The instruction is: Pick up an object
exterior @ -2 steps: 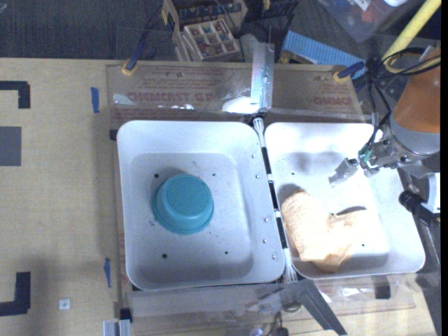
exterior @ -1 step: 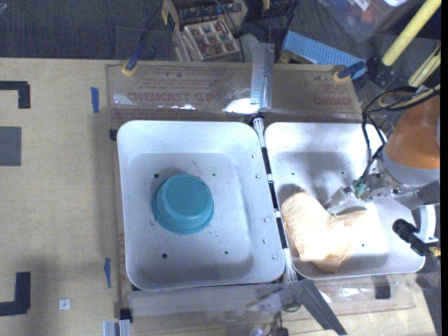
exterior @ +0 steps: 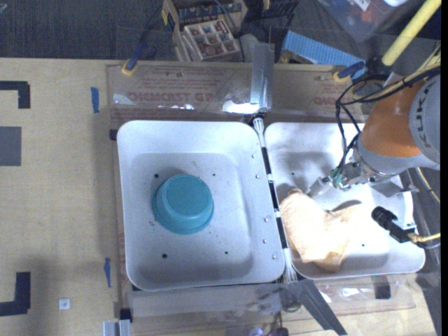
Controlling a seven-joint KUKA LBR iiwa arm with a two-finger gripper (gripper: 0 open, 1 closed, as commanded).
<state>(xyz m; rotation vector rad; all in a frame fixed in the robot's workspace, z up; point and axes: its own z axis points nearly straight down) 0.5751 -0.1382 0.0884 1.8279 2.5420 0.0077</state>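
Overhead, the arm (exterior: 399, 128) is angled into the right bin (exterior: 308, 142), gripper (exterior: 334, 182) poised near the tan cloth (exterior: 315, 233); its opening cannot be told.

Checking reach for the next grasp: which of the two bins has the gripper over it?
The right bin, holding the tan cloth; the left bin holds a teal bowl.

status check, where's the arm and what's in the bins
Gripper low in right bin, just above tan cloth. Nothing seen held. Blue bowl upside down in left bin, untouched.
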